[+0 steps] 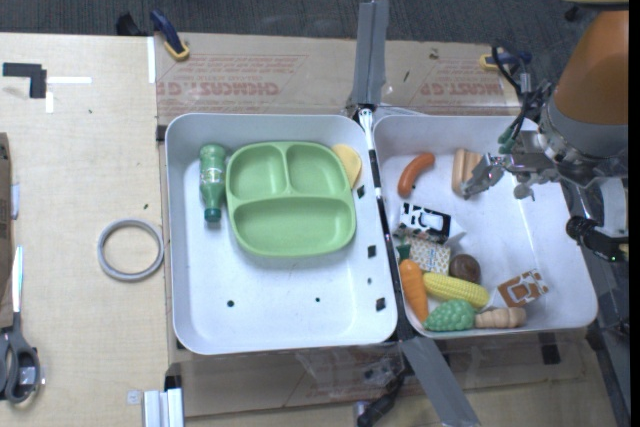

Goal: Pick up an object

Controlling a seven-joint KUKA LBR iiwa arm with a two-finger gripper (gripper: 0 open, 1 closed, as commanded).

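Observation:
My gripper (497, 177) hangs over the back of the right bin (520, 245), its fingers spread open with nothing between them. Just to its left lie a tan bread-like piece (464, 169) and a red-orange sausage (415, 172). At the bin's front left sit a carrot (412, 287), a corn cob (455, 290), a green bumpy piece (450, 316), a brown round piece (464, 267), a checkered packet (430, 255) and a black-and-white card (424, 218). A small brown-and-white block (523, 289) rests at the front right.
The left bin (270, 315) holds a green divided plate (291, 198), a green bottle (212, 180) and a yellow piece (348, 162). A grey divider bar (371, 55) runs between the bins. A tape ring (130, 248) and scissors (18, 355) lie on the bench at left.

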